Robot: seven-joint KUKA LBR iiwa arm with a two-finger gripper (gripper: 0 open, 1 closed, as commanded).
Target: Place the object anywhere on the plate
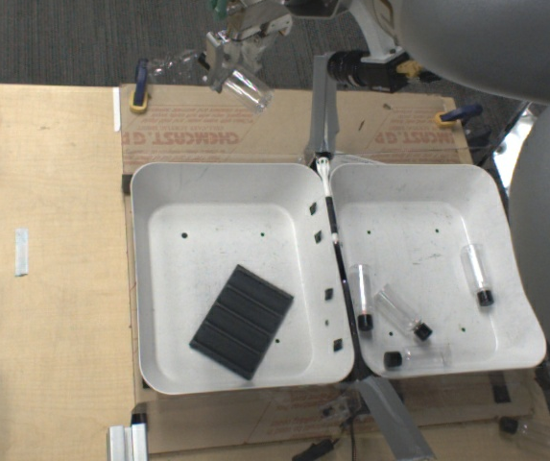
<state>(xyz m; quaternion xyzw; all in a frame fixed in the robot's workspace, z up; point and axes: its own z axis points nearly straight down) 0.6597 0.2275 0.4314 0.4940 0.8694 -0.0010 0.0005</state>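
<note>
One clear vial (246,86) sits clamped in the gripper (228,65); lowering it squarely over the black plate (243,321) below, in the left bin (159,219), should prevent rolling.

A large grey robot arm (490,22) fills the far right corner, its bulk curving down the right side. From there it reaches left along the far edge. Its gripper (231,60) hangs at the far side, left of centre, pointing down and slightly right, with a clear tube (246,86) between its fingers.
</note>
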